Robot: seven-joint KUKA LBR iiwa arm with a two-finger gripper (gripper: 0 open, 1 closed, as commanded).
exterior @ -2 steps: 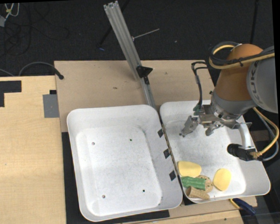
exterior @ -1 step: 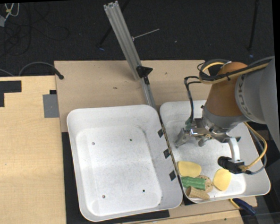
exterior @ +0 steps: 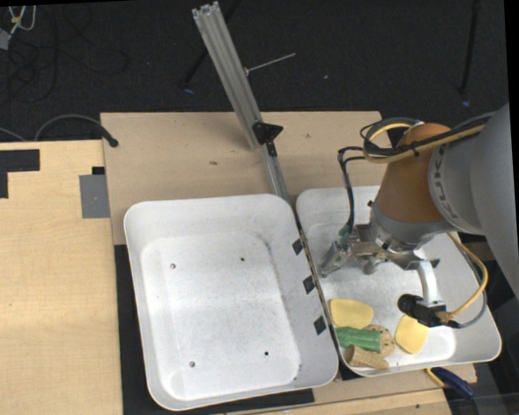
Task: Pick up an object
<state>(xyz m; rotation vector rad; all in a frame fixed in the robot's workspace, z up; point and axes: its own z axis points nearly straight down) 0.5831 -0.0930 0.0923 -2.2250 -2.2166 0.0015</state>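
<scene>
now we see the gripper (exterior: 361,256) low over the right bin (exterior: 323,209); we cannot tell its state. nearer the front lie a yellow piece (exterior: 351,311), green object (exterior: 359,336) and yellow wedge (exterior: 412,334).

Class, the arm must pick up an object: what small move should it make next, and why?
Probably a short shift toward the near end of the right bin. The hand sits above bare bin floor, while the yellow piece, green piece and second yellow piece lie apart from it, nearer the camera.
</scene>
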